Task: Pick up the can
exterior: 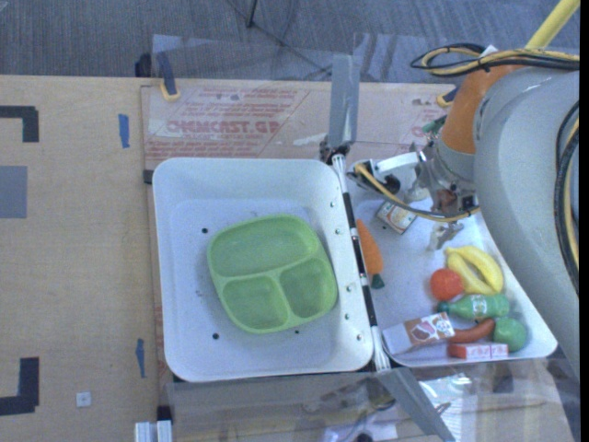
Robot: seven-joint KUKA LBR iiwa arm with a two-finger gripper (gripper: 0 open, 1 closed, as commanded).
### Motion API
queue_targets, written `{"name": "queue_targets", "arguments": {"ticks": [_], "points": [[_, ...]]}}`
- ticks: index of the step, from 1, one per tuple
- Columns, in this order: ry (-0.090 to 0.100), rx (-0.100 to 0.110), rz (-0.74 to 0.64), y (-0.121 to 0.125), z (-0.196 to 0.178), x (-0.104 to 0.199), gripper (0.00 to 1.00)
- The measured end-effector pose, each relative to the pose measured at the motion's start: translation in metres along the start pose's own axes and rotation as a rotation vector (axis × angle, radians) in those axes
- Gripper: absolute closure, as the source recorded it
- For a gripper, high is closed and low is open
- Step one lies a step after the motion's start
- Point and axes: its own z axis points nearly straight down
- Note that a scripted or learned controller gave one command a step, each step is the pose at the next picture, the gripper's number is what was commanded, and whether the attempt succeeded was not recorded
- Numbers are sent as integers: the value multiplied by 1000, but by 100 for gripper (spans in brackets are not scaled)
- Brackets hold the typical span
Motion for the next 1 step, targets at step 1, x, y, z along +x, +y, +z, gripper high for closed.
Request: {"name": "queue_targets", "arguments": {"ticks": [1], "points": [[-3,3,3,1,-10,0,100]]}}
